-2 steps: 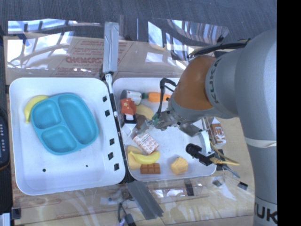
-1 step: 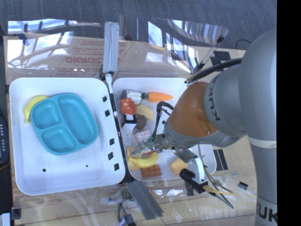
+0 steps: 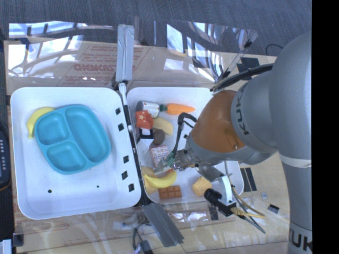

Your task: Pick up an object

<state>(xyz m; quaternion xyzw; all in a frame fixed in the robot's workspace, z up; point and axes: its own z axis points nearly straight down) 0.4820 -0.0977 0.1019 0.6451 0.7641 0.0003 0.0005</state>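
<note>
The right bin (image 3: 136, 95) holds several small things. At its far end lie an orange carrot (image 3: 178, 109), a white bottle (image 3: 149, 108), a red packet (image 3: 144, 120), a pale yellow piece (image 3: 166, 126) and a dark brown lump (image 3: 158, 137). Nearer the front are a small pinkish carton (image 3: 158, 154), a yellow banana (image 3: 159, 180), a brown ridged square (image 3: 169, 192) and a yellow block (image 3: 201, 186). My gripper (image 3: 173, 161) hangs low in this bin, just right of the carton and above the banana. The arm's grey and orange bulk hides the bin's right half.
The left bin (image 3: 32, 194) carries a blue divided plate (image 3: 74, 137) with a second yellow banana (image 3: 36, 118) tucked under its far left edge. A metal divider (image 3: 125, 57) runs between the bins. Clear plastic sheeting lies behind them.
</note>
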